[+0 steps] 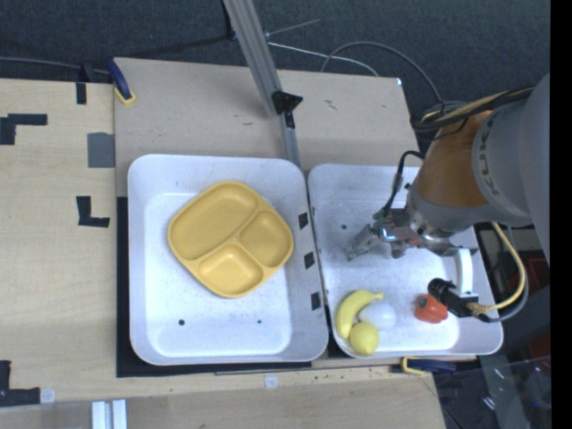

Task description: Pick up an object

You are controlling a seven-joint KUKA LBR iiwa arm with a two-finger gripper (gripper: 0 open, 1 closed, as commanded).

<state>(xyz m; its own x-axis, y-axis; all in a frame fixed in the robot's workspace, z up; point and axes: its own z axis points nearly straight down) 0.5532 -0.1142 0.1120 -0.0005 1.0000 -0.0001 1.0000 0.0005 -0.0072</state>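
Gripper [371, 242] fingers are spreading apart low over the floor of the right bin [344, 190], with nothing sitting between them; one grey finger [359, 244] is angling out toward the left and the other is pointing downward near the wrist. Behind it the arm [487, 164] is reaching in from the right, its grey body and orange band looming over the bin's right half. Going by size, the left bin [147, 239] is lying beside the right one, the two sharing a middle edge, and both are resting on a tan board [188, 105] on the bench. Inside the left bin a yellow divided plate [231, 238] is sitting near the centre, turned at a slant, with three compartments facing up. In the right bin's near corner a banana [353, 306] is curving around a small white ball [382, 315], and a lemon [364, 337] is lying just below them, touching or nearly touching the banana's lower end. A small red object [430, 308] with a dark top is sitting to the right of that group, near the bin's right wall and well apart from the gripper. A grey metal bar [252, 38] is slanting down from the top toward the seam between the two bins.
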